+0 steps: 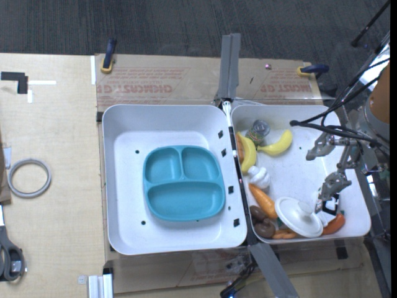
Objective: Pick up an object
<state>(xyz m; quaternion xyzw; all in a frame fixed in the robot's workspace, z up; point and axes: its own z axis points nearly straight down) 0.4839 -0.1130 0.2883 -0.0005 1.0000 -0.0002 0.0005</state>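
Note:
My gripper [317, 175] hangs over the right part of the right bin [304, 166], open, with one finger [318, 148] toward the back and the other [330, 185] toward the front. Only bare bin floor lies between them. A yellow banana [277, 143] lies to its back left, and a second banana [247, 153] rests by the bin's left wall. A white disc [298, 216] sits just in front of the lower finger, with a red pepper [334, 224] to its right. An orange carrot [263, 200], a small white bottle [259, 177] and a grey crumpled object [259, 129] lie farther left.
The left bin [118, 166] holds a blue divided plate [183, 183]. Brown items [260, 222] crowd the right bin's front left corner. Black cables [329, 126] trail from the arm across the bin's right side. A grey ring [28, 177] lies on the bench at far left.

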